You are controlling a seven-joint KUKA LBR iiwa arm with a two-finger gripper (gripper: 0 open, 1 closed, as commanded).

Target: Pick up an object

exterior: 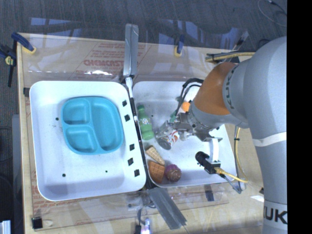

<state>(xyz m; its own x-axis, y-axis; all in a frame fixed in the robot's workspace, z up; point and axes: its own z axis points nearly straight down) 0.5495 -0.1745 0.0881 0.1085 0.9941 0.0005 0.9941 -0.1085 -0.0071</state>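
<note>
Sitting in left bin (41, 179): blue tray (91, 125); claw (168, 133) grip unclear over right bin (195, 179).

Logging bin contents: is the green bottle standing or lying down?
Lying down: the green bottle rests lengthwise on the right bin floor, beside the divider.

green bottle (144, 122), lying along right bin's left wall

One fixed overhead camera, slanted down on both bins (44, 145), arm (258, 96) from right.
</note>
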